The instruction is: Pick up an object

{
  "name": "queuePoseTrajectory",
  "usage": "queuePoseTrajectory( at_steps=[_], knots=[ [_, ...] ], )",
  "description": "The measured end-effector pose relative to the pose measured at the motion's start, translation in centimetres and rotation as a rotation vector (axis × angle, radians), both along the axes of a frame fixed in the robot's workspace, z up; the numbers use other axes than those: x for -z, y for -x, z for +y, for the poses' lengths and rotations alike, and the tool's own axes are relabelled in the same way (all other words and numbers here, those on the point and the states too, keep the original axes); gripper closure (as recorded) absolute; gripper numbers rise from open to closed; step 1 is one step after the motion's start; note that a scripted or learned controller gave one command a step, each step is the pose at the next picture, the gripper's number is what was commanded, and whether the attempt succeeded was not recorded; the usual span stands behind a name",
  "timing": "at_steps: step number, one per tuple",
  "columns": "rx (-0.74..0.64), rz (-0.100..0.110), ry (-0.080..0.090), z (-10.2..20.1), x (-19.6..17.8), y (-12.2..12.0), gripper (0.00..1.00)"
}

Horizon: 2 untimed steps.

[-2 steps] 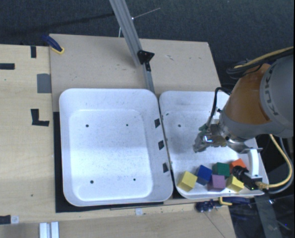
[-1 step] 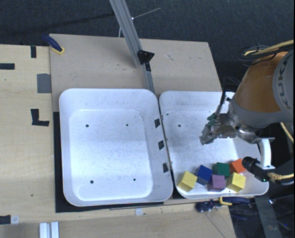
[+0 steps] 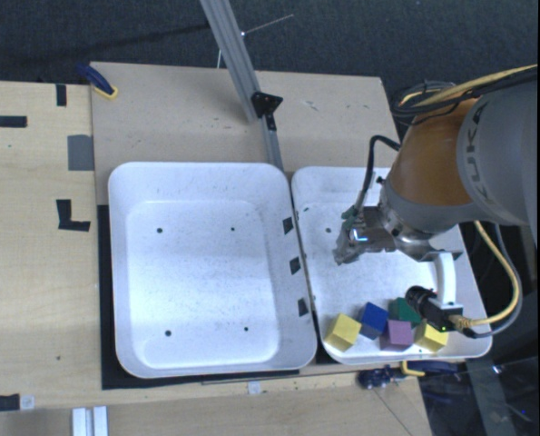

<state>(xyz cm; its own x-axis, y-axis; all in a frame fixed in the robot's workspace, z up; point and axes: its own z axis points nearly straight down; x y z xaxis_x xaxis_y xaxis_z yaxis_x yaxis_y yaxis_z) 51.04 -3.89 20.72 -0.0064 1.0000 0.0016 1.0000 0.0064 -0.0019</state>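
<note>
Several small blocks lie clustered at the near end of the right bin (image 3: 324, 198): a yellow block (image 3: 344, 331), a blue block (image 3: 374, 319), a green block (image 3: 403, 310), a purple block (image 3: 398, 333) and a second yellow block (image 3: 431, 338). My gripper (image 3: 351, 245) hangs over the middle of the right bin, above and behind the blocks and apart from them. The grey wrist with its orange band covers the bin's right side.
The left bin (image 3: 124, 243) lies beside the right one with a raised lip between them. A slanted grey metal pole (image 3: 238, 53) with a black clamp crosses the back. Cables trail along the right bin's right edge.
</note>
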Motion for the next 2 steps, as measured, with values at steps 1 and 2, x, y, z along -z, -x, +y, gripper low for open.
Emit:
queuePoseTrajectory(
  at_steps=[1, 2],
  knots=[
    [-0.001, 0.001, -0.001, 5.8, 0.4, -0.3, 1.00],
    [-0.002, 0.000, -0.001, 12.1, -0.7, -0.9, 1.00]
  ],
)
